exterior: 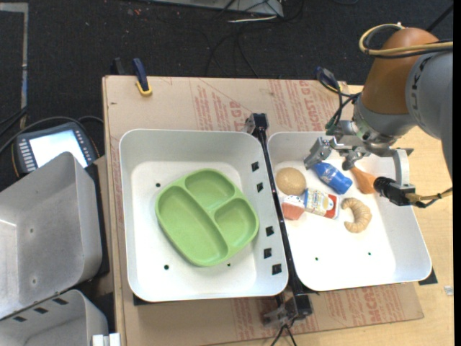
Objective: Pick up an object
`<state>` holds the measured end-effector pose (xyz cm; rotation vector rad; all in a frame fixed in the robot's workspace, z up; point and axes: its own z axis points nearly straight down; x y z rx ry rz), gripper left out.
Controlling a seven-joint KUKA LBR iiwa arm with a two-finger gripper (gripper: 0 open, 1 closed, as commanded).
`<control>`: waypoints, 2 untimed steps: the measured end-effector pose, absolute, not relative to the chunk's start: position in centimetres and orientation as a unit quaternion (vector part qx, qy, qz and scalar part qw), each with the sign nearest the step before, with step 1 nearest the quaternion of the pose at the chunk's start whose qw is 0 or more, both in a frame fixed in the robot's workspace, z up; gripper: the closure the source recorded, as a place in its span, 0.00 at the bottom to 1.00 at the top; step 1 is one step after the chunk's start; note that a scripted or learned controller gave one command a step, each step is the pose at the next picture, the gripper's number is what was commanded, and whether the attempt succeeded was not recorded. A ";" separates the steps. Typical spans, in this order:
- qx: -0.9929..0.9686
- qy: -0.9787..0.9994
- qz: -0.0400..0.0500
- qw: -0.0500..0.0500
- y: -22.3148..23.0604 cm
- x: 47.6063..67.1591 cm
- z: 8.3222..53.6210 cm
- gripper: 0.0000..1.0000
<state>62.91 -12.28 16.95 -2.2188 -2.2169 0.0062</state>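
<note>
Just beneath the gripper (336, 152) lies a blue bottle (336, 176), tilted, with an orange piece (364, 182) beside it, a tan potato (291, 180), a red-and-white packet (311, 204) and a croissant (356, 214) further off.

Hand (337, 155) hovers over blue bottle (334, 176).

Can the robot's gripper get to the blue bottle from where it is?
Probably yes. The gripper hangs right above the blue bottle in the right bin, and nothing covers it. The potato and orange carrot lie close beside it, though.
</note>
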 end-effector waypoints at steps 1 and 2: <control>-0.708 -0.707 0.001 0.001 -11.6 62.7 10.8 0.00; -0.708 -0.707 -0.001 -0.001 -11.7 62.8 12.2 1.00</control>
